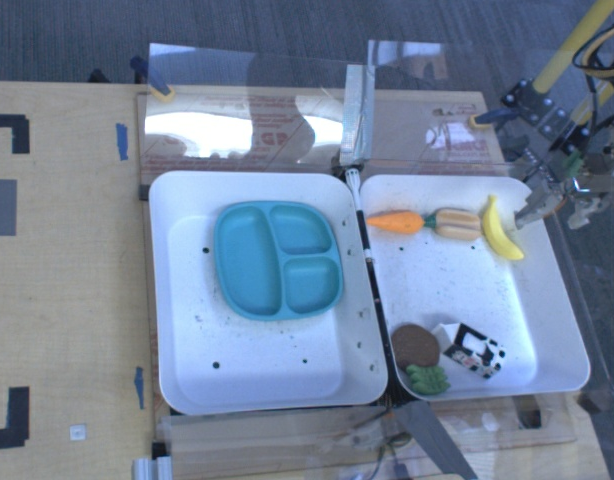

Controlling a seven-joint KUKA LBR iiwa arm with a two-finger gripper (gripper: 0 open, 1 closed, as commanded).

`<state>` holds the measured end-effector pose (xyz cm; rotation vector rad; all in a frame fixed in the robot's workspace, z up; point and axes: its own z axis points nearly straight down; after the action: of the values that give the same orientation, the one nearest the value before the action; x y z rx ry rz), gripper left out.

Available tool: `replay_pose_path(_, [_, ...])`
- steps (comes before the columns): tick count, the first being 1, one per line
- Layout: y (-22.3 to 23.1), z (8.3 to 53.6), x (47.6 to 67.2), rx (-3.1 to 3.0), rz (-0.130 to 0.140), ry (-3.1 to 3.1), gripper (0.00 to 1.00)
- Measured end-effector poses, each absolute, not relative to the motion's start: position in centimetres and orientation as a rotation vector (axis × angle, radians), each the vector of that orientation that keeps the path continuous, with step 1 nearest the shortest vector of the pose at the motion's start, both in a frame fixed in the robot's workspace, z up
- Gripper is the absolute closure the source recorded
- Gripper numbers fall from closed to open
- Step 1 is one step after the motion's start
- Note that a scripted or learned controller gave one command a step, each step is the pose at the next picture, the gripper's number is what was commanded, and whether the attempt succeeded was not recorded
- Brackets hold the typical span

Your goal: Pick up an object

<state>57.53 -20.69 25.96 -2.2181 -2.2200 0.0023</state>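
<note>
You have the grey two-finger gripper at the right bin's three-o'clock upper rim, just beside the curved yellow toy banana; whether its claw is spread or clenched, you cannot tell. The banana lies at the bin's one-o'clock corner, touching the tan hot-dog bun, with the orange carrot further toward nine. Come down over the banana's middle, straddle its narrow width, and keep clear of the bun and rim before closing.
</note>
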Motion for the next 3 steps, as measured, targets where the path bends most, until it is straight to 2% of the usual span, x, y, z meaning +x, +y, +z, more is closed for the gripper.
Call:
replay_pose_path(1, [-22.2,16.0,64.4,-2.105,0.007,-2.321,0.00])
replay_pose_path(2, [-21.2,10.0,64.8,-2.161,-0.019,-2.275,0.00])
replay_pose_path(3, [-21.6,11.0,64.7,-2.164,-0.005,-2.282,1.00])
